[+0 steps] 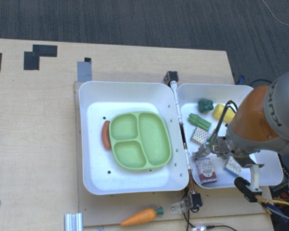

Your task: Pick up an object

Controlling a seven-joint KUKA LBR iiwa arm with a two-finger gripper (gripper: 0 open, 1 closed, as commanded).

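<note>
Packet near bin front edge, tool above

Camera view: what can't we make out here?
- Tool, camera view: the arm's wrist covers most of it, so the finger state is unreadable.
- Right bin: its right part is hidden under the arm; contents there unknown.
- Small packet near the tool: print too small to read.
- Blue-white item: partly covered by the arm; identity unclear.
- Hotdog: tucked beside the green tray; contact unclear.
</note>
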